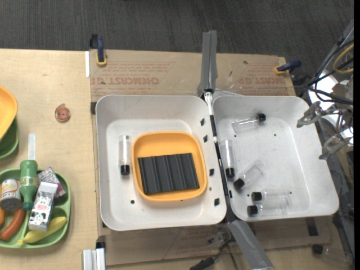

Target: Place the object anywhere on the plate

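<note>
An orange plate [169, 166] sits in the middle of the left bin [107, 151], and a black ridged block [168, 172] lies flat on it. A clear vial [124, 155] lies beside the plate's left edge. The right bin [315, 167] holds several clear vials [247, 121] scattered about. The gripper [315, 114] hangs at the right bin's right edge; its finger state cannot be told.
</note>
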You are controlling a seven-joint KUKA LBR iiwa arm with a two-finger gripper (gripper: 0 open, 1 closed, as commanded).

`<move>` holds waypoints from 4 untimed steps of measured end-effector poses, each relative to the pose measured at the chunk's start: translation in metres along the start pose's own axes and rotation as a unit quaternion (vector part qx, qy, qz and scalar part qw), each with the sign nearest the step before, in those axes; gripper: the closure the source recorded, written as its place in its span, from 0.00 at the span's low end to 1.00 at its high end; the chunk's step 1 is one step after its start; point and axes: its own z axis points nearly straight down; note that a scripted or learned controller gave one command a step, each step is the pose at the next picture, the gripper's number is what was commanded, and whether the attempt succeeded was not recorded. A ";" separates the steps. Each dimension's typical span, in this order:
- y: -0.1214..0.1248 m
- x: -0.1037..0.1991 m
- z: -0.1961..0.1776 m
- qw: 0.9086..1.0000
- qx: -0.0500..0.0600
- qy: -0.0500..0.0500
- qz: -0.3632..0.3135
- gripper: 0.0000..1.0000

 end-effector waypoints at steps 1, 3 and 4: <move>0.070 0.015 0.056 1.000 -0.001 0.002 0.019 0.00; 0.023 0.027 0.067 0.964 -0.003 0.001 -0.268 0.00; -0.001 -0.003 -0.022 0.933 -0.001 0.000 -0.359 0.00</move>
